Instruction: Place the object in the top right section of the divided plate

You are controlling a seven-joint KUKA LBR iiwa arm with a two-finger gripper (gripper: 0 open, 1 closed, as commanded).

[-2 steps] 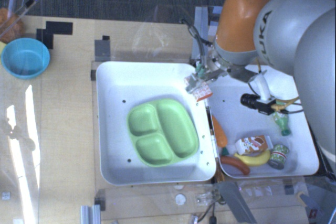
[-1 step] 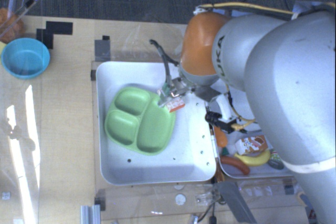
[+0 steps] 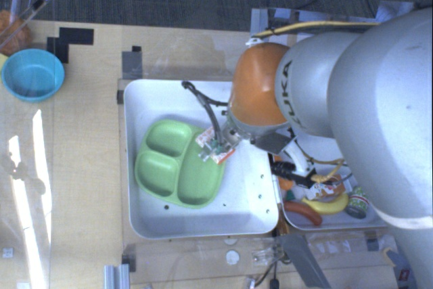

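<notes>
A green divided plate (image 3: 177, 162) lies in the left white bin (image 3: 203, 223), with three sections. My gripper (image 3: 215, 145) hangs over the plate's right edge, reaching in from the right below the orange band. A small white and red object (image 3: 218, 151) with printed markings sits at the fingertips, above the plate's right rim. The fingers themselves are too small and dark to read clearly.
The right bin (image 3: 318, 221) holds several toy foods, among them a banana (image 3: 331, 203) and a red sausage (image 3: 304, 213). A blue bowl (image 3: 32, 74) stands on the bench at far left. The arm's grey body covers most of the right side.
</notes>
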